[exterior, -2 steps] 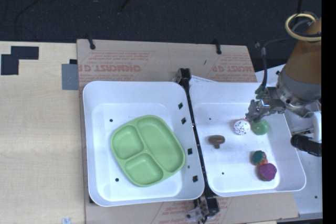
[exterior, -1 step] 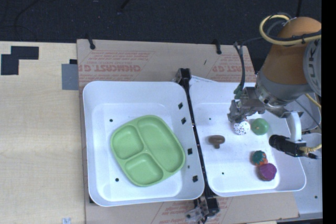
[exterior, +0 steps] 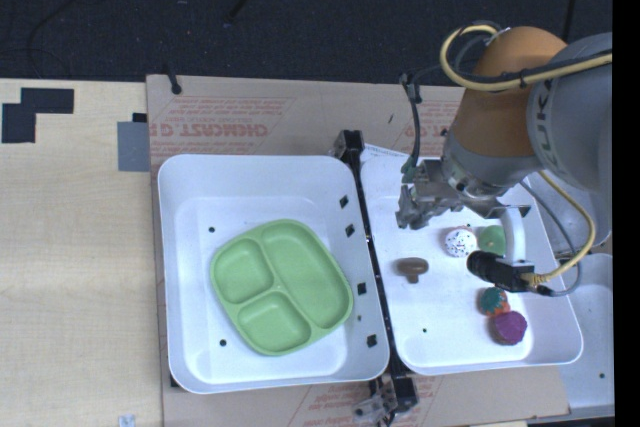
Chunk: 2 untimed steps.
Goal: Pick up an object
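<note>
Nearest the camera, along the bottom of the view, the right bin (exterior: 440,355) holds a purple ball (exterior: 509,326) by its front right corner, with a small green and orange toy (exterior: 491,300) touching it just behind. These lie bunched toward the right wall, probably simply where they came to rest, since nothing props them. A little further in, alone on the bare floor, sits a small brown mushroom-shaped piece (exterior: 411,267); its broad cap runs left to right and a short stem points toward the camera, so its long axis lies roughly across the bin. Well clear of its neighbours, it looks the easiest thing to pick up. Behind it to the right are a white speckled ball (exterior: 460,241) and a pale green lump (exterior: 491,238), side by side and nearly touching. The left bin (exterior: 190,215) carries a green divided plate (exterior: 281,286), lying flat and turned at an angle. Further back, the gripper (exterior: 413,214) hangs over the rear left part of the right bin, pointing down, beside the divider and behind the brown piece; whether it is open or closed I cannot tell, and nothing shows in its grasp.
</note>
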Tool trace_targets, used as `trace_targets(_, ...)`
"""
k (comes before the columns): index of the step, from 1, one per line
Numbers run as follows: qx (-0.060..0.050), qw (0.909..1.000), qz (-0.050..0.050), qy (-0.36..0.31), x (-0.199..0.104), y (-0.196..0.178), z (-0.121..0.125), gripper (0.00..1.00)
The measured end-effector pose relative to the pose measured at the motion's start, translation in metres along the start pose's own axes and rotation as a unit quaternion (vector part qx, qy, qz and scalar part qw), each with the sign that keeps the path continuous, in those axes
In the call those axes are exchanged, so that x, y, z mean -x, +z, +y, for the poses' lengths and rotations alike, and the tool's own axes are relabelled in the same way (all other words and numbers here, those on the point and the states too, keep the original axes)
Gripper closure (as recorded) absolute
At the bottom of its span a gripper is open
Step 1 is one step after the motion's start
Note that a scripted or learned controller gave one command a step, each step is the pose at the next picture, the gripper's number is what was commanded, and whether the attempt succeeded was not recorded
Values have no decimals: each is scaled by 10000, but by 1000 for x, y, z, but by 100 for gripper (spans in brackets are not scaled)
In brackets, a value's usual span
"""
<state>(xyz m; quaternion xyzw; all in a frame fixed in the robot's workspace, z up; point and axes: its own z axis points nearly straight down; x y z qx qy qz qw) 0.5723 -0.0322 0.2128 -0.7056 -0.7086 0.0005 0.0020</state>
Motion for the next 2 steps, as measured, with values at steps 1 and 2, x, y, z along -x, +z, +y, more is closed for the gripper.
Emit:
trace_targets(1, 1, 10000, 1, -3, -58, 0, 6, 100)
trace_targets(2, 9, 10000, -3, 3, -98, -3, 28, 100)
